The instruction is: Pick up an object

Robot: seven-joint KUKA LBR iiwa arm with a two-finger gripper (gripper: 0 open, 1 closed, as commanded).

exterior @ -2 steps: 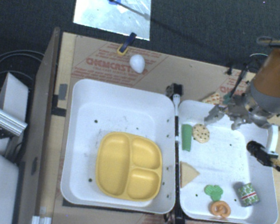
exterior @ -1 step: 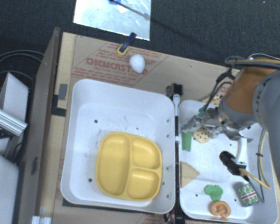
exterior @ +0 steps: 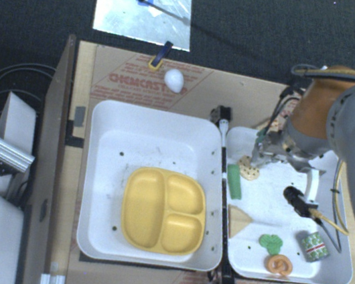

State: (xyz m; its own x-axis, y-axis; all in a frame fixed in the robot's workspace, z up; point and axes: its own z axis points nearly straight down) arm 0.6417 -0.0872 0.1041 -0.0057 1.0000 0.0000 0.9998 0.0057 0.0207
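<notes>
Your tool (exterior: 258, 153) hangs low over the right bin's (exterior: 342, 270) far-left corner, just above a tan, dotted cookie-like piece (exterior: 249, 169); whether it is open or closed you cannot tell. A green block (exterior: 234, 180) lies just beside that piece against the bin wall. Crowded there, a descent could likely clip the wall or nudge the piece aside.

The arm (exterior: 346, 113) hides the right bin's (exterior: 324, 273) far corner and runs off the right edge.
</notes>
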